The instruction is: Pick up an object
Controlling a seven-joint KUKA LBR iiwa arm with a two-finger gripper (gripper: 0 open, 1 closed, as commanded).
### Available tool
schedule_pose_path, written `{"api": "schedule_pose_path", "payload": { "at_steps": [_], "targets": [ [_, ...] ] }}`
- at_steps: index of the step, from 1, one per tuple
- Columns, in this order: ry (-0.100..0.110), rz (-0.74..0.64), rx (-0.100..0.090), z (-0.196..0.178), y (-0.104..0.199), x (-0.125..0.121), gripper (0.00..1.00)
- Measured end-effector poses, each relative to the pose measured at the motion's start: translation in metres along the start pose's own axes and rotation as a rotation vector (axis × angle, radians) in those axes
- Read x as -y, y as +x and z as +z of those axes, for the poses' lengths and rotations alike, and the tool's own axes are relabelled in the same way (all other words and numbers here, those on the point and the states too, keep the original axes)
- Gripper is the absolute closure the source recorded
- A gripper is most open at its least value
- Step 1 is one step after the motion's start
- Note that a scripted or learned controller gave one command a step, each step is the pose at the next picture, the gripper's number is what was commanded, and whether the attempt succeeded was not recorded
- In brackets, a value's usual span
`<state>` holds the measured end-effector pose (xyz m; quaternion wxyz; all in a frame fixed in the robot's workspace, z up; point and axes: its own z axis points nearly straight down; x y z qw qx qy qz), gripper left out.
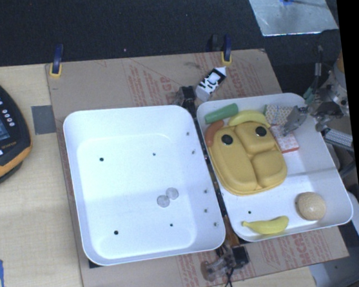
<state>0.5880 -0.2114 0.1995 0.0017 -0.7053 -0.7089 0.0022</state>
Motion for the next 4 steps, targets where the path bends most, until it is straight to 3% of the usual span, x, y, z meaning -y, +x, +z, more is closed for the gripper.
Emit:
{"api": "schedule_pose_path", "payload": {
  "at_steps": [1, 2, 3, 4],
  "targets": [
    [-0.002, -0.001, 0.001, 0.095, 0.000, -0.069, 0.00],
    [-0.002, 0.000, 0.001, 0.107, -0.001, -0.020, 0.00],
    [-0.001, -0.001, 0.002, 0.097, -0.001, -0.020, 1.00],
    [0.004, -0.001, -0.001, 0.107, 0.064, -0.066, 1.00]
  ]
}}
